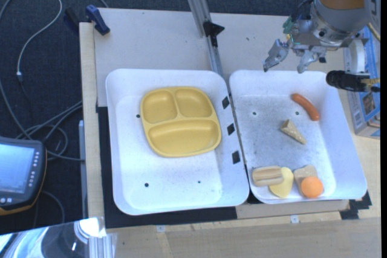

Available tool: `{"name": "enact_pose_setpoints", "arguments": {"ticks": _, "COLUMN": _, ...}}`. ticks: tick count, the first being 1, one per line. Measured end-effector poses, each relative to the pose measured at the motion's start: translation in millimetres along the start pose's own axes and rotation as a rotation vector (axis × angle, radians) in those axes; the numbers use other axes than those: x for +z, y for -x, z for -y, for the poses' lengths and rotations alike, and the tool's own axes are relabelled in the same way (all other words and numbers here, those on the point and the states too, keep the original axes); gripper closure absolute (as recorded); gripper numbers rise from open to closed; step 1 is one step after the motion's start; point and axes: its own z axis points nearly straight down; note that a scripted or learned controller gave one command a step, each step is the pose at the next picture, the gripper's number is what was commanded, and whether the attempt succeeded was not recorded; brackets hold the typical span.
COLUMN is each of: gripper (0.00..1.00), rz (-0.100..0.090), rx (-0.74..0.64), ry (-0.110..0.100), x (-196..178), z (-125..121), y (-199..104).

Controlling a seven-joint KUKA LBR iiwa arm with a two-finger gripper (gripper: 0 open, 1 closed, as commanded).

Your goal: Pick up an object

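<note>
Approach step, nothing gripped yet. Our hand hangs spread and empty above the right bin's far rim. The sausage lies nearest it, inside that bin, well apart from the hand. Next, we judge: come nearer, descend, straddle it.

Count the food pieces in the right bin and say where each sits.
5. Sausage near the far right; wedge mid-bin; bun, yellow slice and orange ball clustered at the near edge. A tan piece behind the ball may be a sixth.
</note>
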Motion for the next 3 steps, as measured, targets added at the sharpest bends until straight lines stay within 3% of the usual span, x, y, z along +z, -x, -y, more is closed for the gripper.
{"name": "enact_pose_setpoints", "arguments": {"ticks": 1, "gripper": 0.0, "rz": 0.0, "rx": 0.0, "ry": 0.0, "x": 0, "z": 0, "y": 0}}
{"name": "enact_pose_setpoints", "arguments": {"ticks": 3, "gripper": 0.0, "rz": 0.001, "rx": 0.0, "ry": -0.005, "x": 91, "z": -14, "y": 0}}
